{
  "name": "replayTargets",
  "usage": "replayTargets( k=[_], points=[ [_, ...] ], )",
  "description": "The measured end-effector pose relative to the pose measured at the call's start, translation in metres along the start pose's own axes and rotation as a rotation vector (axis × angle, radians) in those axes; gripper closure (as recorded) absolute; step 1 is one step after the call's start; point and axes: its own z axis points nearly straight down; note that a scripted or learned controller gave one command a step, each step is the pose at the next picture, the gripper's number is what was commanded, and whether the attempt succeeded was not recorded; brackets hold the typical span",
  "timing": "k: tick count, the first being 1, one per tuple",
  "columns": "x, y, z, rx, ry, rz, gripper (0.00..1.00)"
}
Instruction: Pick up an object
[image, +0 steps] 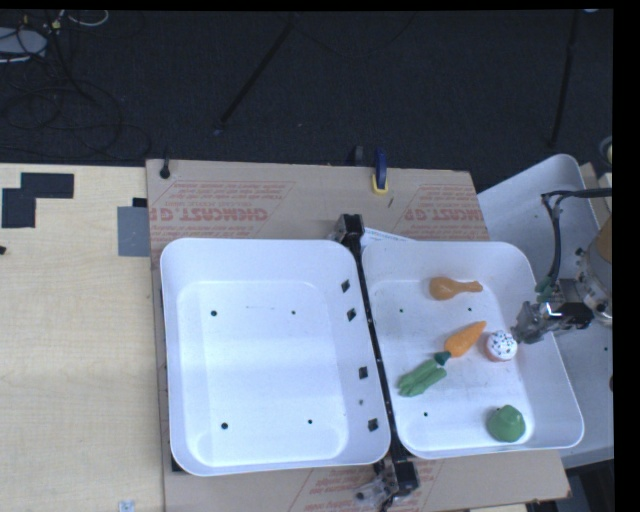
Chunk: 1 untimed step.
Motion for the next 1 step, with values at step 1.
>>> replayTargets(
  k=[1],
  points=[
    [-0.0285, -0.0331, -0.1257, -0.010, -0.004, -0.004, 1.00]
  ],
)
